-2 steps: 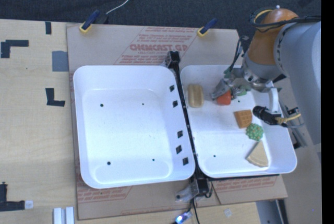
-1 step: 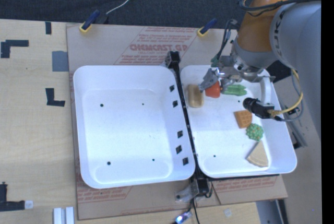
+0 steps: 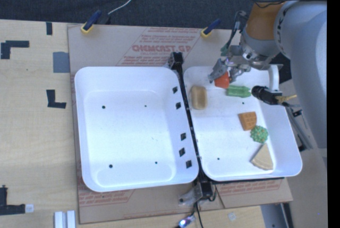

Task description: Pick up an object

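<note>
One red piece at upper right, beneath gripper; probably light, stiff, smooth. Best pinched across its middle. Fingers' state: cannot tell.

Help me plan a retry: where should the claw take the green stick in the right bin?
Grip the green stick at mid-length, coming straight down with fingers across its narrow width. It lies flat and roughly left-right; the red piece crowds its left end, so the middle is freer.
</note>
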Controlling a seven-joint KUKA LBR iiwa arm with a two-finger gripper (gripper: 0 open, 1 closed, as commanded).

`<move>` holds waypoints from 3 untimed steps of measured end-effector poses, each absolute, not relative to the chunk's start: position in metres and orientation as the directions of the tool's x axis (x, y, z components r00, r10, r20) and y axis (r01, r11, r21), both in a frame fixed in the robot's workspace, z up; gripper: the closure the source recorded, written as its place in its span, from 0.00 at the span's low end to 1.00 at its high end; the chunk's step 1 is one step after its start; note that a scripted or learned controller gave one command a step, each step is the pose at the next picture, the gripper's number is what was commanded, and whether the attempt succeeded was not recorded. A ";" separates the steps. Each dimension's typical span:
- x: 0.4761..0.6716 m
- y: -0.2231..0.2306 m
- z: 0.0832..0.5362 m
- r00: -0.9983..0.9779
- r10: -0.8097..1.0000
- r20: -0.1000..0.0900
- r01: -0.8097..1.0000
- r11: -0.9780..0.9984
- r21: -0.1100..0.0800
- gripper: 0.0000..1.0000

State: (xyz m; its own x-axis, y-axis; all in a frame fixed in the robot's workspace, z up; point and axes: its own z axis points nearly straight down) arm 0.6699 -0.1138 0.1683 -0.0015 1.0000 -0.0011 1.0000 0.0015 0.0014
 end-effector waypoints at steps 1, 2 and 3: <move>0.629 -0.113 0.121 0.000 1.000 0.000 1.000 0.000 -0.009 1.00; 0.632 -0.111 0.134 -0.003 1.000 0.001 1.000 0.003 -0.002 1.00; 0.631 -0.110 0.143 -0.003 1.000 0.002 1.000 0.003 -0.004 1.00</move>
State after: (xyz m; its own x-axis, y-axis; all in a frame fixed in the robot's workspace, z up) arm 0.6315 -0.1102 0.1432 -0.0032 1.0000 0.0018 1.0000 0.0032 -0.0035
